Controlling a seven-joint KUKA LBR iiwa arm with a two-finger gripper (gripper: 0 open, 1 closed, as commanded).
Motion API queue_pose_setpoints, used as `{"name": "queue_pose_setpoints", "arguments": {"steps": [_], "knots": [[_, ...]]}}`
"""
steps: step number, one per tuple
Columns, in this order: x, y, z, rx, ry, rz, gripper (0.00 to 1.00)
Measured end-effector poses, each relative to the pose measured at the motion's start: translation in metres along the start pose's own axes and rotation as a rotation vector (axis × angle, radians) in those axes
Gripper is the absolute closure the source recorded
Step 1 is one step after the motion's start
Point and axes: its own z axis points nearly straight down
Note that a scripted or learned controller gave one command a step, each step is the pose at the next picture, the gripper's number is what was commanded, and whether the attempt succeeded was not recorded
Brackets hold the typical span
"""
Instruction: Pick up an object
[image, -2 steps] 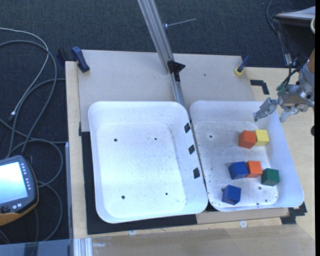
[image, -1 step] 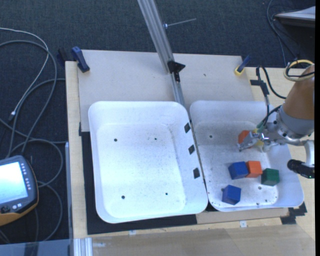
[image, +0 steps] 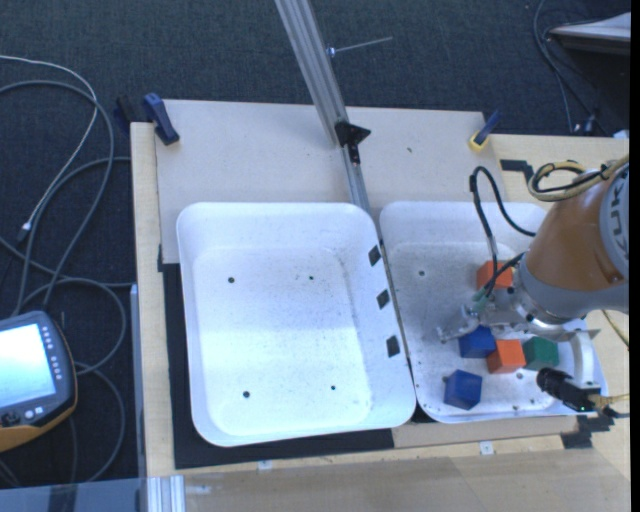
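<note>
On my screen the right bin (image: 420, 250) held several small blocks: a blue block (image: 463, 388) near the front wall, another blue block (image: 477, 342), an orange block (image: 508, 355) touching it, a green block (image: 542, 351) and a second orange one (image: 493, 274) behind. The end effector (image: 480, 318) hung low over this group, and I could not tell its state. The left bin (image: 280, 320) showed bare speckled floor. A metal pole (image: 320, 85) crossed the counter (image: 260, 150) behind.

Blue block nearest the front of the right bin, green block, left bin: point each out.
Blue block (image: 462, 388), camera view, its top face.
Green block (image: 543, 351), camera view, its visible top.
Left bin (image: 186, 235), camera view, its rear left rim.
</note>
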Motion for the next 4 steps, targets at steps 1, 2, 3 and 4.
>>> {"name": "queue_pose_setpoints", "arguments": {"steps": [1,2,3,4], "knots": [[-0.004,0.003,-0.011,-0.009,-0.006,0.004,1.00],[0.058,0.008,0.000,-0.005,-0.003,-0.002,1.00],[0.137,-0.027,-0.103,-0.014,-0.005,-0.002,1.00],[0.123,-0.001,-0.104,-0.009,-0.007,0.003,1.00]]}}
